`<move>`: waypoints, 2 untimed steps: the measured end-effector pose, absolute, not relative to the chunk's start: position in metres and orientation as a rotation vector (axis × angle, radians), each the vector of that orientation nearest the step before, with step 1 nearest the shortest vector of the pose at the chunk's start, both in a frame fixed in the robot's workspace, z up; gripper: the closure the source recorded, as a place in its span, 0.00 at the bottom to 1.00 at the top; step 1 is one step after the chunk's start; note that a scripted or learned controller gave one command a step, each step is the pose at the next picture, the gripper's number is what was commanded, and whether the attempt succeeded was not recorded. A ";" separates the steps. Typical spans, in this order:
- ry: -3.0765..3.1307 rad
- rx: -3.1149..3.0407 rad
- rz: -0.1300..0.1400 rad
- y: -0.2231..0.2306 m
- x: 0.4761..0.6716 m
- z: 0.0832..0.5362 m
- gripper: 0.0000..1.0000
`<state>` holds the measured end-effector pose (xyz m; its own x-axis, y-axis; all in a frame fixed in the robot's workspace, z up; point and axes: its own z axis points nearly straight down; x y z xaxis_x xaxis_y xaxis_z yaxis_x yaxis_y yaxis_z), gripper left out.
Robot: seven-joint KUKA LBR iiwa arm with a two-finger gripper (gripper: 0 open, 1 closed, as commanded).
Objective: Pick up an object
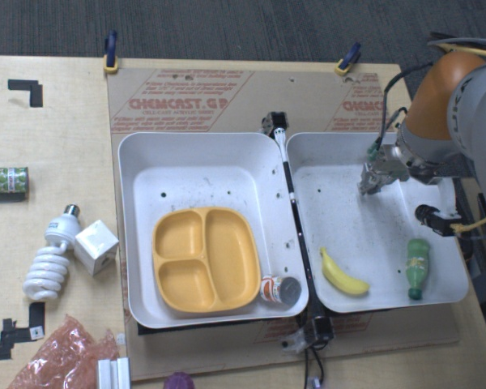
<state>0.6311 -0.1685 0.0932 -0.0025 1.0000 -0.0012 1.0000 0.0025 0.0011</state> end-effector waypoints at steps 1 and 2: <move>2.222 2.221 -0.001 -0.121 0.579 0.092 0.00; 2.219 2.224 -0.001 -0.117 0.529 0.092 0.00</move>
